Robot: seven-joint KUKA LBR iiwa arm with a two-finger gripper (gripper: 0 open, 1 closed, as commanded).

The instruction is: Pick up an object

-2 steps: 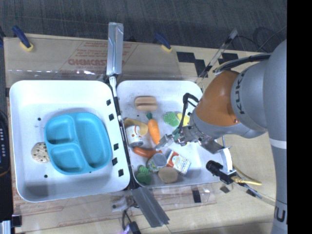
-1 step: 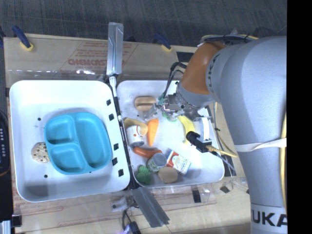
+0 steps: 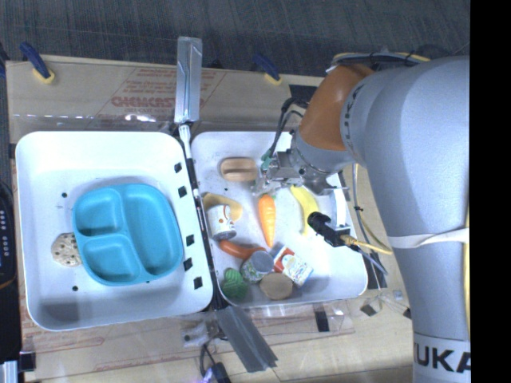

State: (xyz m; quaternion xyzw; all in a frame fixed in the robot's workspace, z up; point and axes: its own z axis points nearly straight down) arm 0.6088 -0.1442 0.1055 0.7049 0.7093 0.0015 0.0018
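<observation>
Whether my jaws stood apart or together I could not tell; my gripper (image 3: 271, 174) hung low over the far half of the right bin (image 3: 351, 282), with its tip too small and too cluttered to read, and nothing visibly between the tips.

Nearest the camera, along that bin's near wall, lay a green toy (image 3: 232, 282), a small can (image 3: 257, 266), a brown disc (image 3: 277, 286) and a red-and-white packet (image 3: 295, 266), bunched together. Just beyond them lay a red-orange sausage shape (image 3: 237, 249), then the carrot (image 3: 267, 219) lengthwise and the banana (image 3: 303, 206) to its right. The carrot's far end was just beneath my gripper, so I judged it the likeliest pick. Farther still sat a bread roll (image 3: 238, 168), left of my gripper.

In the left bin (image 3: 32, 158) rested a blue divided tray (image 3: 126, 233) with a cookie (image 3: 64, 249) beside it.

My arm (image 3: 399, 142) reached in from the right, bent down at the orange band (image 3: 329, 118).
</observation>
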